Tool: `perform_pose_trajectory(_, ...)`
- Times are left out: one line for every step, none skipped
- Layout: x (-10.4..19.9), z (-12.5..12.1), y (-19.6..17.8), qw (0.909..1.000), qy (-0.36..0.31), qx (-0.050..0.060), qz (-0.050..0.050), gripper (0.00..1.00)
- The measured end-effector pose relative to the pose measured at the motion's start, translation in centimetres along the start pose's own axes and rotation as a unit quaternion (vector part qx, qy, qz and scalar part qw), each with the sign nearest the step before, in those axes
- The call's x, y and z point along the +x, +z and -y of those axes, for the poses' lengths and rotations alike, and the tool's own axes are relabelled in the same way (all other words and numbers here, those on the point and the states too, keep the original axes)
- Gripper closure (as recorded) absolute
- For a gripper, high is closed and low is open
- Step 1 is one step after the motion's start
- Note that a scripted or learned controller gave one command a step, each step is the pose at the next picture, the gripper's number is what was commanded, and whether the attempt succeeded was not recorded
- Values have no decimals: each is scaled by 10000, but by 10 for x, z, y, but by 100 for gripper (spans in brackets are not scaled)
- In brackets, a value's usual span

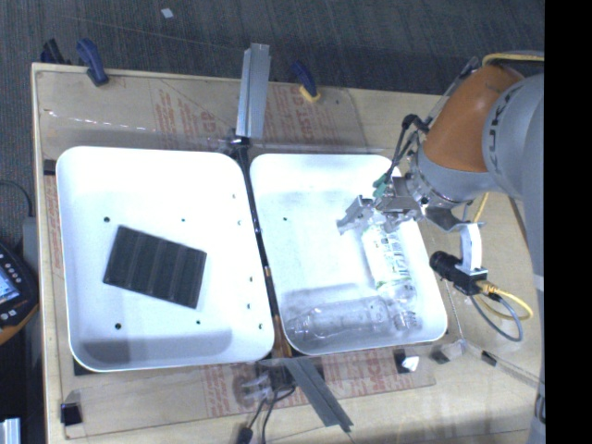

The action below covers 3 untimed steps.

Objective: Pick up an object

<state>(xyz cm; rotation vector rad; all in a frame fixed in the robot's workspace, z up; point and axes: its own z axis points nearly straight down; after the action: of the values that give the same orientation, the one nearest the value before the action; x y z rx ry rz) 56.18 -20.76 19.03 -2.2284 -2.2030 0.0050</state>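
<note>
- A wooden table [139,95] stands on dark carpet and carries two shallow white bins side by side.
- Nearest in the right bin [305,178], a clear plastic bottle [347,320] lies on its side along the near wall.
- Just beyond it, a second clear bottle with a green-printed label [390,259] lies pointing far to near, its near end close to the first bottle.
- In the left bin [148,169], a dark ribbed rectangular pad [154,266] lies flat, slightly turned.
- The claw [370,209] hangs over the far end of the labelled bottle; whether it is spread or closed I cannot tell.
- The grey arm with its orange band [467,123] reaches in from the right.
- Blue clamps [91,60] grip the table's far edge.
</note>
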Motion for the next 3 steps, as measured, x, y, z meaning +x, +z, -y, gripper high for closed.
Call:
perform_pose_trajectory(7, 45, 100, 9864, -1646, -20, 10, 0)
perform_pose_trajectory(-5, 60, 13, 9984, -563, -42, 23, 0)
perform_pose_trajectory(17, 68, 25, 9925, -1224, -39, 19, 0)
